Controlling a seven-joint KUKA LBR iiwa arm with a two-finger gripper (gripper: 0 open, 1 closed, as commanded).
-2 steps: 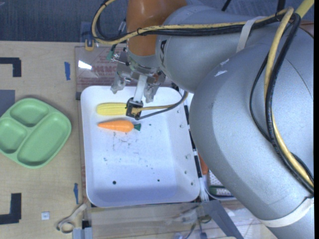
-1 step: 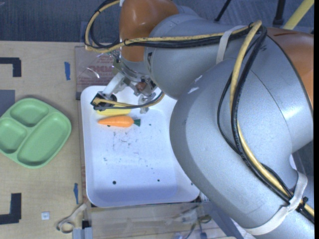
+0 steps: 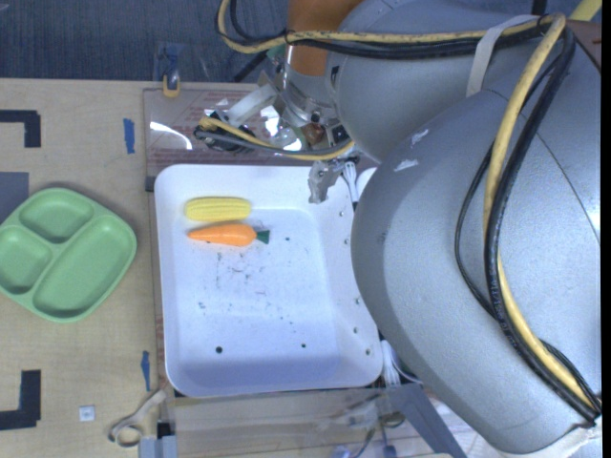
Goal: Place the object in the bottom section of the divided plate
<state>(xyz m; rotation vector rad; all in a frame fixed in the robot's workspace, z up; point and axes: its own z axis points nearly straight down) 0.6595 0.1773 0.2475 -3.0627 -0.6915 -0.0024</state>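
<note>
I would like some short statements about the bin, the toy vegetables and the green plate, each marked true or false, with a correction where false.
1. The carrot lies inside the white bin. True.
2. The corn cob rests on the green divided plate. False: it lies in the bin, just above the carrot in the picture.
3. The plate sits on the wooden bench, left of the bin. True.
4. The plate has two compartments. False: it has three.
5. The gripper holds the carrot. False: it is near the bin's upper right edge, apart from the carrot.
</note>
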